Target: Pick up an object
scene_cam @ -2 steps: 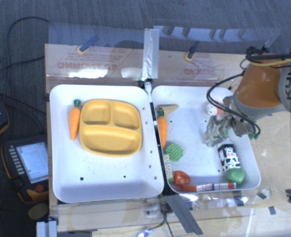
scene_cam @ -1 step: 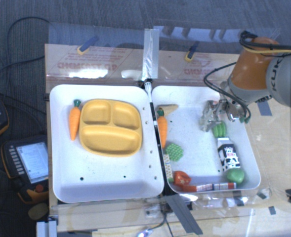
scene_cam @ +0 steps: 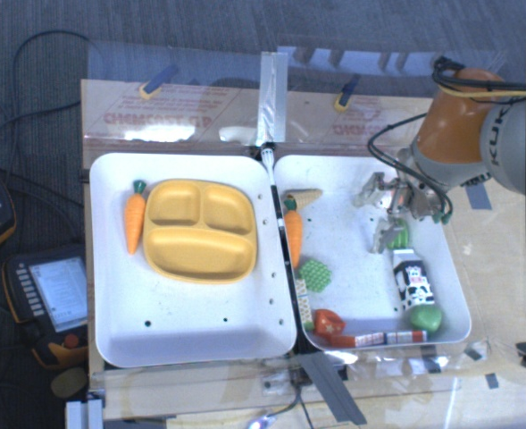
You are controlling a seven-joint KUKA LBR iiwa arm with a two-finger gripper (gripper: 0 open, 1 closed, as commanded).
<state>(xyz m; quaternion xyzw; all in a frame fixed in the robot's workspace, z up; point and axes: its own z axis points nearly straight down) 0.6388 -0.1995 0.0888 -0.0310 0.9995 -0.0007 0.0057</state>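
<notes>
Grey carpet surrounds a wooden bench [scene_cam: 477, 365] carrying two shallow white bins side by side. Left bin [scene_cam: 111, 329]: a carrot [scene_cam: 135, 220] lies upright along its left wall, just beside a yellow divided plate [scene_cam: 199, 230] that fills the upper middle; bare floor runs across the bin's lower half. Right bin [scene_cam: 450, 266]: a second carrot [scene_cam: 292, 231] hugs the shared wall, with a wedge-shaped piece [scene_cam: 304, 197] above it and a green knobbly object [scene_cam: 315, 274] below it. A red pepper-like piece [scene_cam: 329, 323] sits in the lower left corner; a marker [scene_cam: 388, 337] lies flat along the bottom wall. Open floor lies across the bin's centre and upper left. Arm enters from the upper right, orange band [scene_cam: 452, 123] above the wrist, gripper [scene_cam: 392, 217] pointing down-left over the right half. Fingers spread apart, nothing between them. Just below it stand a cow-print carton [scene_cam: 413, 281] and a green ball [scene_cam: 424, 317], both near the right wall.
</notes>
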